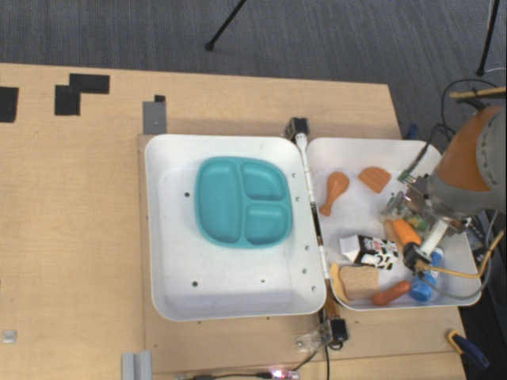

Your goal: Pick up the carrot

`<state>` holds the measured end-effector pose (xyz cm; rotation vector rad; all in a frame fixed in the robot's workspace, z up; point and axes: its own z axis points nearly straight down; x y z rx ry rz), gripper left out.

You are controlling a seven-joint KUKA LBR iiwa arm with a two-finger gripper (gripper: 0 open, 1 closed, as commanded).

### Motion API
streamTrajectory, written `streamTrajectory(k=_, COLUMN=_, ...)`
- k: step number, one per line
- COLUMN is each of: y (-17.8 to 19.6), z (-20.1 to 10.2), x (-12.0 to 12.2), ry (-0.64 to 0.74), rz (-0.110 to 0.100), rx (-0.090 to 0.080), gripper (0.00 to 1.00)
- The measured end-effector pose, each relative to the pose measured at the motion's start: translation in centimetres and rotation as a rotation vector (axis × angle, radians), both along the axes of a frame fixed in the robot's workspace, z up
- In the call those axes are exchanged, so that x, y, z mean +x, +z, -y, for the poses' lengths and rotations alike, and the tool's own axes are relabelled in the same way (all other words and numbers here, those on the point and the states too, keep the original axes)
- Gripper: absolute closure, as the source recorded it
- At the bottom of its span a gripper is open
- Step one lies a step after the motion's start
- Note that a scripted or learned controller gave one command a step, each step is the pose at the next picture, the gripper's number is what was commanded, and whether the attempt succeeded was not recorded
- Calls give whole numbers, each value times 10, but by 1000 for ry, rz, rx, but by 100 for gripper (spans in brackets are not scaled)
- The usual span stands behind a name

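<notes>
End effector (412,229), seen from above inside the right-hand white bin (348,153), near that bin's right wall; whether its fingers stand wide or narrow cannot be told, as wrist hardware and cabling cover them. The carrot (405,232), a short orange piece, lies directly at the end effector's tip, touching or just beside it; no grasp is visible. The arm (474,161) enters from the right, its orange band above the wrist, the wrist angled down and leftward into the bin.

Around the carrot in the same bin: a blue and white item (428,269) just nearer the viewer, a black-and-white patterned piece (377,252) to the left, a tan bread slice (359,281) at the near left corner, and a reddish sausage-shaped item (391,293) along the near wall. Farther off, an orange drumstick shape (333,191) lies toward the bin's left side and an orange wedge (375,179) toward its far side, both well apart from the end effector.

The left-hand white bin (174,275) holds a teal divided plate (242,201) at its centre. Both bins rest side by side on a light wooden table (71,236) bearing black markings (79,93) at its far left. Grey carpet (261,14) lies beyond the table, crossed by dark stand legs (234,18).
</notes>
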<state>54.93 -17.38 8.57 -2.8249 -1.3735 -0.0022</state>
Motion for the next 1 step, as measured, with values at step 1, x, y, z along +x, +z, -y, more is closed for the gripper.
streamTrajectory(k=1, y=11, z=-2, x=3, ry=5, rz=5, rx=-1, gripper=100)
